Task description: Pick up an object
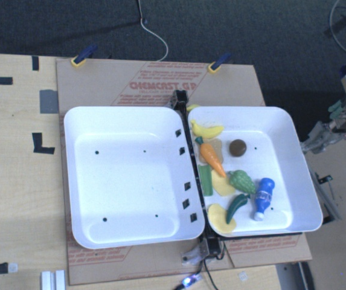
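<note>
The right bin (281, 132) holds several toy foods along its left and lower part. A yellow banana (206, 130) lies at the top, with an orange carrot (211, 156) slanting below it and a brown ball (238, 147) to the right. Lower down are a green stick (205, 180), a leafy green vegetable (242, 181), a blue bottle with a white cap (263, 197), a dark green pepper (236, 206) and a yellow piece (220, 221). My gripper (323, 136) shows as a grey shape outside the bin's right wall, apart from all the objects.
The left bin (124, 174) sits beside the right one on a cardboard sheet (160, 83). A black divider with clips (188, 162) runs between the bins. Two yellow-blue clamps (83, 55) hold the cardboard's far edge. A cable (154, 35) trails in from the top.
</note>
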You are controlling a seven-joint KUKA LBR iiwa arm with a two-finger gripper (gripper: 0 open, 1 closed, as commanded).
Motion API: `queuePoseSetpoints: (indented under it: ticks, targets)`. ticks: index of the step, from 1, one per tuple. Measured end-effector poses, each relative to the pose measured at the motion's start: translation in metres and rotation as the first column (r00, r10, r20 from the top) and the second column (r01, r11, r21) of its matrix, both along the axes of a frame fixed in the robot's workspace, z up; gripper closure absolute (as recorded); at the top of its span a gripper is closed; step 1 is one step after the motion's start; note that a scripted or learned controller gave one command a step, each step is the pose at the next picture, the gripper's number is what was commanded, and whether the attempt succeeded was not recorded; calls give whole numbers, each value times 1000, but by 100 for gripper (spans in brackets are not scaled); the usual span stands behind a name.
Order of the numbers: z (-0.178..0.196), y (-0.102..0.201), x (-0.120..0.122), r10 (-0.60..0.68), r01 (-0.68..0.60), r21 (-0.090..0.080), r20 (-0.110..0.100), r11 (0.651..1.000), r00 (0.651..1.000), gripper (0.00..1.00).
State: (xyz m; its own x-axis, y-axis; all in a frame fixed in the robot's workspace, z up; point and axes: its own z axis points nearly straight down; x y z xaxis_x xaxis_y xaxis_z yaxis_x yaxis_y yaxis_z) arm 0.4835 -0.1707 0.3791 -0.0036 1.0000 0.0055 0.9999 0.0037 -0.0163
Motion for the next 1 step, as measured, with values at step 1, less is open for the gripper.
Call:
queuePoseSetpoints:
  ticks: [1]
  targets:
    - [73,104,30,10,-9,-5,23,1000,1000,100]
